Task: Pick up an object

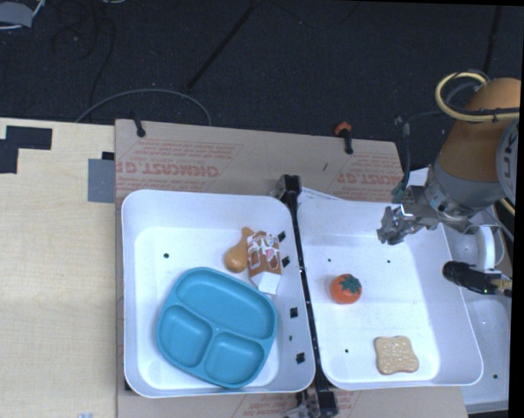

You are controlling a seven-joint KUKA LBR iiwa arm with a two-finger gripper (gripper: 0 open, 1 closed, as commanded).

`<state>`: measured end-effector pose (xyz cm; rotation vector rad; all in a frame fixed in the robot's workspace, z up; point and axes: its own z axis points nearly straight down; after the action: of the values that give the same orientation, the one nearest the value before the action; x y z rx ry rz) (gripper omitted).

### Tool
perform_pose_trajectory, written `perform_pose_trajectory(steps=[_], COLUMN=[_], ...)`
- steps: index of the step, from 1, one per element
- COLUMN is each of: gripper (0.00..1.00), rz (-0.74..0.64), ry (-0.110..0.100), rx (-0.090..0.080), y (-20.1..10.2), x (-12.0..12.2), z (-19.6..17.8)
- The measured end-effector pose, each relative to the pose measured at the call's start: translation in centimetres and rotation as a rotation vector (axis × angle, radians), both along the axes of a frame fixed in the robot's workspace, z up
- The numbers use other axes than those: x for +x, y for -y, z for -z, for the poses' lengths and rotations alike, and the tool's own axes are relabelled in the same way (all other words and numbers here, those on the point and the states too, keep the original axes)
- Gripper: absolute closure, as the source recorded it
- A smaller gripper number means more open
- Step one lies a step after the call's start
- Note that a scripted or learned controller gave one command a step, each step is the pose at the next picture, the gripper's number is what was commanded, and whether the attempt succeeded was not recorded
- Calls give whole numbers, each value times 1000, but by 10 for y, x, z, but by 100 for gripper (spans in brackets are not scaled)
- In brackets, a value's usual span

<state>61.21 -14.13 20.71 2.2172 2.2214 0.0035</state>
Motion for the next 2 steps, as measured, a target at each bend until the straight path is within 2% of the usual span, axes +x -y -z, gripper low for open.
perform_pose_trajectory(steps=[1, 2], gripper=[100, 100], rz=[0, -3], ry=[-2, -8], rx=[0, 3], y=[1, -58], x=[0, -20], z=[-51, -48])
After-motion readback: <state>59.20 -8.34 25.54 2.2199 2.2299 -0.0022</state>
